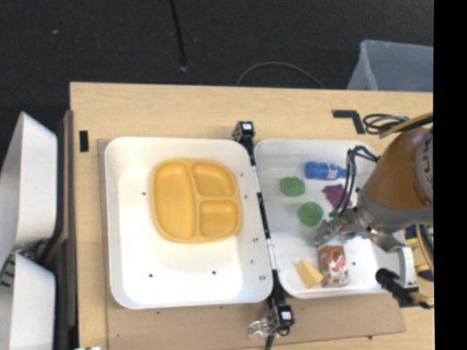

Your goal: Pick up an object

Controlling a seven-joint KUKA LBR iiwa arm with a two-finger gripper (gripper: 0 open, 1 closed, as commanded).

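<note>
We are seeing the gripper hanging just above the brown packet; we cannot tell its state.

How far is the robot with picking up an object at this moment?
Nothing looks picked yet. The tool is low in the right bin, above the red-brown packet and beside the green round piece; no object is seen between its fingers. The yellow wedge, blue item and purple item lie in that bin. Grasping and lifting are left.
</note>
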